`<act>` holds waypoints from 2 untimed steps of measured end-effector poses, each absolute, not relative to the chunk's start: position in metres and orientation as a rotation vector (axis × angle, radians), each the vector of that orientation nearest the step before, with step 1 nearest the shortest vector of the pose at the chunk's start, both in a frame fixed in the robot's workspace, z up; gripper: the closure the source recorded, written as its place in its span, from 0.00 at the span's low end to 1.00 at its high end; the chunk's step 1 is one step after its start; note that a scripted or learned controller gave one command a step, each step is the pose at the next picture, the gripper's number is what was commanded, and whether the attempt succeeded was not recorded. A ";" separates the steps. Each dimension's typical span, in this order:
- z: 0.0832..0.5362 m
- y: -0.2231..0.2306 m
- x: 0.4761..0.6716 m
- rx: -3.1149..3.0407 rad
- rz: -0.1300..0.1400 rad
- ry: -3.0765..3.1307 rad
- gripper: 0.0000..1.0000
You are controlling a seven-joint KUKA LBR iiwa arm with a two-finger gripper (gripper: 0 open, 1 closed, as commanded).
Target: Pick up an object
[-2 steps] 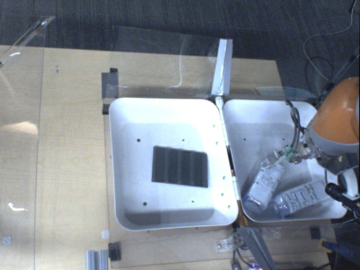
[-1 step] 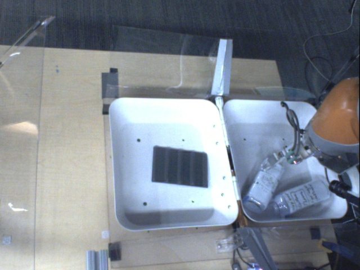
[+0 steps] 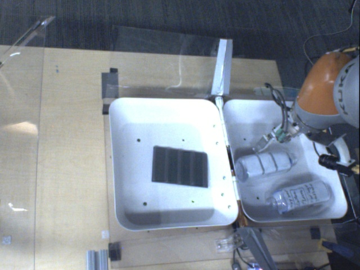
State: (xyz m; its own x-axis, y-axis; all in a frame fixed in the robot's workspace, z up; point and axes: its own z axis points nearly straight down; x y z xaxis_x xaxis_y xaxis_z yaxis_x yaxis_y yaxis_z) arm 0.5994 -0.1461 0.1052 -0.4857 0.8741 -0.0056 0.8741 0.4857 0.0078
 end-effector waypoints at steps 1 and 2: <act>0.087 -0.094 0.644 1.620 0.008 2.681 0.00; 0.175 -0.117 0.657 1.205 0.005 2.890 0.00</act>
